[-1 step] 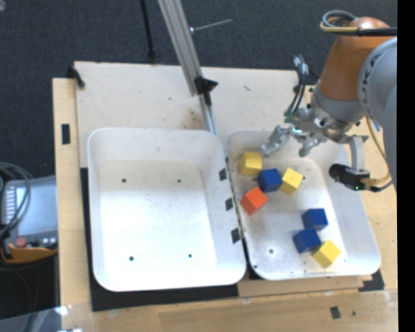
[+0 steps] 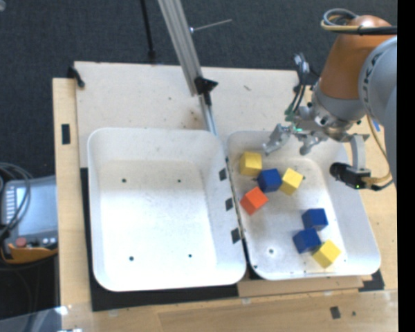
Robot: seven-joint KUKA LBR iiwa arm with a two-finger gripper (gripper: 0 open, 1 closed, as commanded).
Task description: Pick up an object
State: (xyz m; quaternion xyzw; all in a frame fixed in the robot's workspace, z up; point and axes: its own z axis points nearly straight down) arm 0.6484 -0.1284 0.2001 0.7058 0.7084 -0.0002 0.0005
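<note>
Your gripper [image 2: 290, 141] hangs with its fingers spread and nothing between them, just up and right of the yellow cube [image 2: 250, 162]. That cube's probably light and rigid with slick flat faces, so you'd want to pinch two opposite sides. It's small and plain yellow, at the right bin's [image 2: 356, 206] upper left. A blue cube [image 2: 269, 180] sits just below-right of it, an orange cube [image 2: 254, 200] below.

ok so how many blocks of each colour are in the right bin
yellow blocks: 3
blue blocks: 3
orange block: 1
total: 7, all in the right bin
</note>
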